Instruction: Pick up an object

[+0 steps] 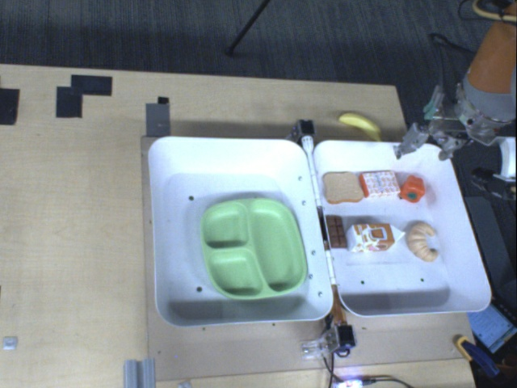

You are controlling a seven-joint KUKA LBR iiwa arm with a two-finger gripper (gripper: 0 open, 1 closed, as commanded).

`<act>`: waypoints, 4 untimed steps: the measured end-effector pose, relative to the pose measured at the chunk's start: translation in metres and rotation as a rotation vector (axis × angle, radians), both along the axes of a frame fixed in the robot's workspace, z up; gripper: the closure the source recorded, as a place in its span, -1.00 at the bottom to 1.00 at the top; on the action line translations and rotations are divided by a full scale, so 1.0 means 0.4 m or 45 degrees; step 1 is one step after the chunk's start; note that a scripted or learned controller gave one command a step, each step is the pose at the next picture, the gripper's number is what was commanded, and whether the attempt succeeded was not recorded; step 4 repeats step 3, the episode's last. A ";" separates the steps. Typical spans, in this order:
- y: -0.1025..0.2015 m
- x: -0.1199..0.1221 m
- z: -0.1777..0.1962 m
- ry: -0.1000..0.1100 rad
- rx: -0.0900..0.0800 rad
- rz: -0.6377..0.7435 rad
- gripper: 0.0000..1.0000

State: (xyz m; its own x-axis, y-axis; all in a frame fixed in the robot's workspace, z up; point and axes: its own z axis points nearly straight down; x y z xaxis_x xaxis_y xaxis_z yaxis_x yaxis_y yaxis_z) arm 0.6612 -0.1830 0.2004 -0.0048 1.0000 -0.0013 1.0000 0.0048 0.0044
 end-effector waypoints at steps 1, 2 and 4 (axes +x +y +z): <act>0.085 -0.053 -0.225 0.000 0.001 -0.001 -1.00; 0.197 -0.167 -0.286 0.000 0.001 0.000 -1.00; 0.198 -0.162 -0.255 -0.008 0.001 0.003 1.00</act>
